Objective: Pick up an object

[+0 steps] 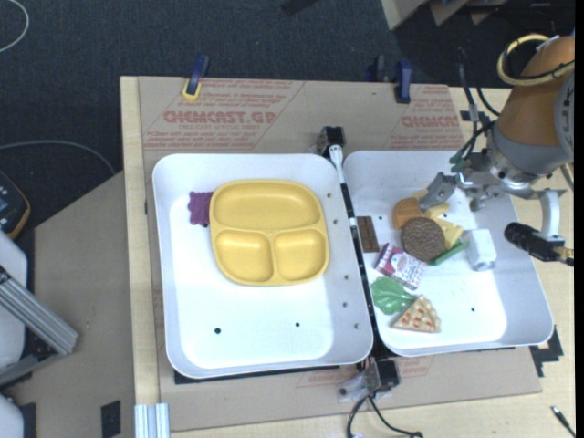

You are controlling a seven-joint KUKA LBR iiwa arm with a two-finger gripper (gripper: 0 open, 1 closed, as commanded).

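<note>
Two white bins [182, 272] share the worktop [274, 108]; the claw [452, 190], its state unclear, hangs over the right bin's toy food [422, 237].

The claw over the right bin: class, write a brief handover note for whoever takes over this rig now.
The claw hovers over the back of the right bin; whether it is open or shut cannot be judged, and nothing is seen in it.
Toy food lies in that bin: brown patty, bun, pizza slice, green leaf.
The yellow tray sits in the left bin.
Done: nothing lifted yet.
Left: grasp one object and raise it.
</note>
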